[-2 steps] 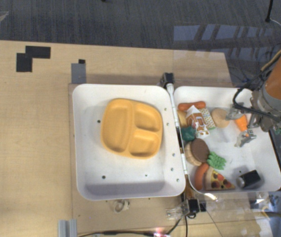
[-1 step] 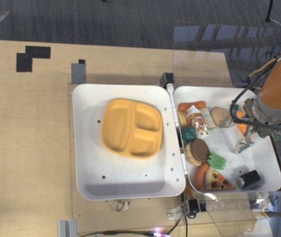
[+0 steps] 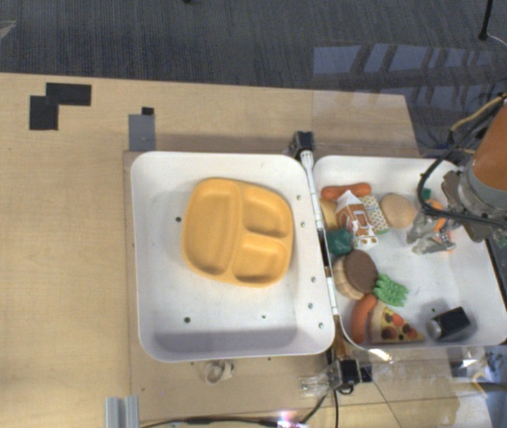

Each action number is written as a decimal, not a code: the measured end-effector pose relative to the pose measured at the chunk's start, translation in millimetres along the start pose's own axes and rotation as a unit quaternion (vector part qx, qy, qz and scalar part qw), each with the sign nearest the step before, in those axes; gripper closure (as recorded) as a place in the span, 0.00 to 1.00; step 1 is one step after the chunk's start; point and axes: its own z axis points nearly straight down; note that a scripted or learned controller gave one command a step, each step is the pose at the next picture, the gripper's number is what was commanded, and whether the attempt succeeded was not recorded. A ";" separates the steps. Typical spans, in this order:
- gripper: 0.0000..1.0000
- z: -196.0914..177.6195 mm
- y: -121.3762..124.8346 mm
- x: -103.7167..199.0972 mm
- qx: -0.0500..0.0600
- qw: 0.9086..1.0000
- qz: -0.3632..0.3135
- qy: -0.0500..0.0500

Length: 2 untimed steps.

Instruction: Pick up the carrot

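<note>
Carrot (image 3: 383, 291) lying in the right bin (image 3: 476, 306), orange body angled down toward the near-left corner, green leafy top beside the brown cookie (image 3: 357, 273) — pizza slice (image 3: 399, 330) just below. Gripper (image 3: 432, 236) poised over the bin's right half, well apart from the carrot — nothing between the fingers, jaws parted.

Two white bins (image 3: 146, 266), one yellow divided plate (image 3: 237, 230), one carrot (image 3: 363, 315).
</note>
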 end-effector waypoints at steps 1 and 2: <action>0.00 0.5 0.4 0.1 0.000 1.000 0.000 0.000; 0.00 15.0 -2.3 -5.0 -0.004 0.995 -0.098 0.004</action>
